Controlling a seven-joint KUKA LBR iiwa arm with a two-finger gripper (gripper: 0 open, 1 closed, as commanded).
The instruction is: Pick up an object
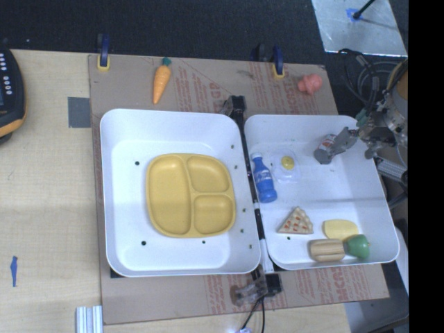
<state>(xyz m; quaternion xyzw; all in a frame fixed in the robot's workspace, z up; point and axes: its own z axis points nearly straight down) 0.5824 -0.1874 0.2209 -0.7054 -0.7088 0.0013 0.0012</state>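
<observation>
The grey two-finger gripper (327,149) is parked over the right white bin's (361,186) upper area; nothing's seen held, how far it's opened can't be told. A small blue plastic bottle (263,179) is left lying by the bin's left wall.

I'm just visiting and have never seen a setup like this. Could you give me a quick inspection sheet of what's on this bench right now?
Surface: wooden bench with a brown board bearing a left bin and a right bin, both white.
Job's things: blue bottle, small yellow round piece, pizza slice toy, yellow flat piece, tan roll and green ball, all in the right bin.
Clutter: yellow divided tray in the left bin; toy carrot and pink toy on the board beyond the bins.
Tool: tool over the right bin's far part, nothing seen between its fingers.
Cables: black cables at far right.
Surroundings: dark floor; handheld controller at the left edge.
</observation>
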